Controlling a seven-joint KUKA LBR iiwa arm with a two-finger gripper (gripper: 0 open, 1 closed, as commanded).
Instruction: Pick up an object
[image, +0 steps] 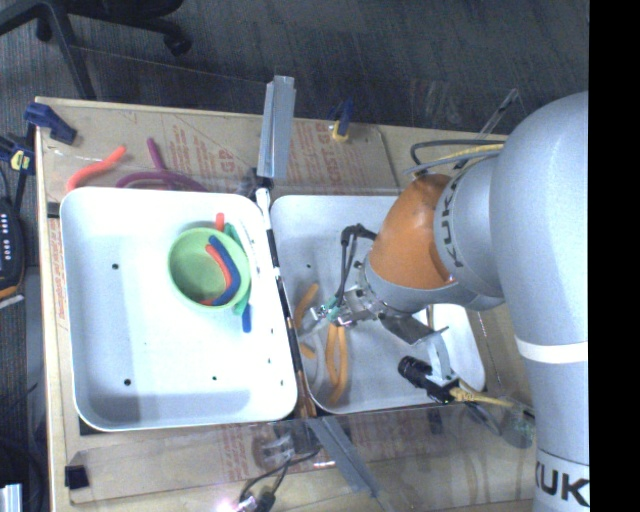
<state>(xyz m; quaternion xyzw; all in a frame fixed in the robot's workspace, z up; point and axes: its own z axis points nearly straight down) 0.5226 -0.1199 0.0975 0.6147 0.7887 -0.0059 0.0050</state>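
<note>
In the right bin (400, 215), an orange-handled tool (338, 365) lies near the left wall, with one handle pointing to the front edge. A second orange handle (306, 304) angles up toward the bin divider. My gripper (330, 312) hangs low over the spot where the two handles meet, at or just above the tool. The wrist and its metal parts hide the contact, so I cannot tell whether anything is held. The left bin (120, 330) holds a green bowl (200, 265) with a red curved piece (226, 262) and a blue curved piece (238, 275) resting in it.
The arm's grey body and orange band (410, 245) cover the right half of the right bin. A metal bar (276, 125) stands behind the gap between the bins. Orange and purple cords (140, 170) lie on the bench behind the left bin.
</note>
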